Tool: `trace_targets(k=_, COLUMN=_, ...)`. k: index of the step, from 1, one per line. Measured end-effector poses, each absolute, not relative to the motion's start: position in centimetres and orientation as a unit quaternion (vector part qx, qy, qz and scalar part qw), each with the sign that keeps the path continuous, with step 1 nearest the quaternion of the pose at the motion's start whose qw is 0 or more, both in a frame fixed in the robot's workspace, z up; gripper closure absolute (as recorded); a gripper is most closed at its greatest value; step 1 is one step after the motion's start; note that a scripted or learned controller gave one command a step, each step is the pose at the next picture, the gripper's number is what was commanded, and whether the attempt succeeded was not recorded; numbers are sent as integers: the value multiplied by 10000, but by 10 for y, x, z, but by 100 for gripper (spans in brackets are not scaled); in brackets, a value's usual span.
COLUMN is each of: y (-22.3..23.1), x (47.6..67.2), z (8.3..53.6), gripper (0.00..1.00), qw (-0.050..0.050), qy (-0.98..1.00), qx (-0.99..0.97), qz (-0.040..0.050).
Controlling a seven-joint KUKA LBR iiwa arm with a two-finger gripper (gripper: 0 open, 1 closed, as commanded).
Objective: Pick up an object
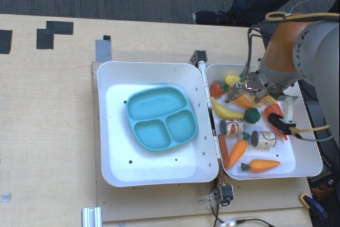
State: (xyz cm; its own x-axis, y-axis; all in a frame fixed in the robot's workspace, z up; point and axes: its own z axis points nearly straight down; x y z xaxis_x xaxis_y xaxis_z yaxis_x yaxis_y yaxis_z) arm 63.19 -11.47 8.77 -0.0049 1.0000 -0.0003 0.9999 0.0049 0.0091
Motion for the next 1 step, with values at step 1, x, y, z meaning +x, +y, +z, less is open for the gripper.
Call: trace_targets(k=1, y=-114, x=633, z=99, gripper=100, qw=38, qy=7094, qx=7048, qz=39)
